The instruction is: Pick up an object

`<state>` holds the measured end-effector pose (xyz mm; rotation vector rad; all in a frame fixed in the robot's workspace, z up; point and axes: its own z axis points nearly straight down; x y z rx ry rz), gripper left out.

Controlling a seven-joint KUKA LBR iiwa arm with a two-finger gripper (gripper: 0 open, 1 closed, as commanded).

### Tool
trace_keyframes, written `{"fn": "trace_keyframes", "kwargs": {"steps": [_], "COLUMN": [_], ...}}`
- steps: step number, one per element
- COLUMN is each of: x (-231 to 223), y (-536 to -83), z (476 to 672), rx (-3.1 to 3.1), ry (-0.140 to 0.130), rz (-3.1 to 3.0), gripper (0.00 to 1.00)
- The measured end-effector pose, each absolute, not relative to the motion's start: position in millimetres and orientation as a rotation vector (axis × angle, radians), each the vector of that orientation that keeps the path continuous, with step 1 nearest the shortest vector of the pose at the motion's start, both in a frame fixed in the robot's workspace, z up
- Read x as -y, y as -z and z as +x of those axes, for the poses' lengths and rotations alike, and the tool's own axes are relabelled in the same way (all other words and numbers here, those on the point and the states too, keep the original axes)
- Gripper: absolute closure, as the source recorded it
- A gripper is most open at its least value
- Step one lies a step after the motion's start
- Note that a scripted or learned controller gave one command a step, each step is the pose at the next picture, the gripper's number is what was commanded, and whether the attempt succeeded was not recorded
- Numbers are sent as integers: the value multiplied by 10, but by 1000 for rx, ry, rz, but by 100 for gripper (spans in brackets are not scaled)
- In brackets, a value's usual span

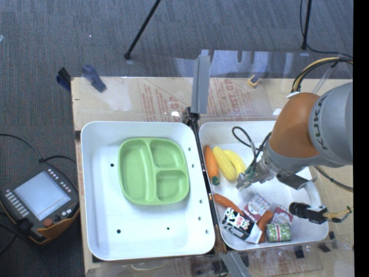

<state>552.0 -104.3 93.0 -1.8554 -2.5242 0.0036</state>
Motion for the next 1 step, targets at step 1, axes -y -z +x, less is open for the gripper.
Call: {"fn": "trace_keyframes", "kwargs": {"steps": [1], "x": [1043], "y": [-930], "z": [5520], "rx": [2525], "ry": [-4], "rz": [-1855], "gripper": [0]}}
